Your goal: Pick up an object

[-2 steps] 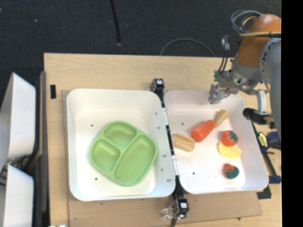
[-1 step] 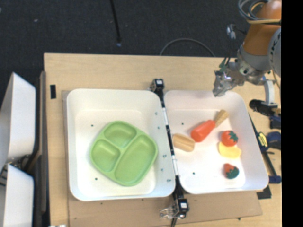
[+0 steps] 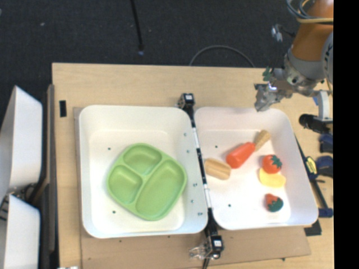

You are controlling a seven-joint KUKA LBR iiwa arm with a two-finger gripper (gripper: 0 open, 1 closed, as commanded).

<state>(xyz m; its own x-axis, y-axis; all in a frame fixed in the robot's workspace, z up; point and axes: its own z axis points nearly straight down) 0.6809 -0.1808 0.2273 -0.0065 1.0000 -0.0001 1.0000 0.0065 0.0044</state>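
Nothing is picked up yet: the hand (image 3: 265,101) hangs over the right bin's (image 3: 247,214) back edge, I cannot tell its state, and the carrot (image 3: 242,153) lies inside.

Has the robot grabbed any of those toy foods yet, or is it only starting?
Only starting, it seems. Nothing looks done: the carrot, bread roll, tomato, yellow piece and strawberry all lie in the right bin. The pincer hangs over that bin's far rim with nothing in it. Lowering, gripping and lifting remain.
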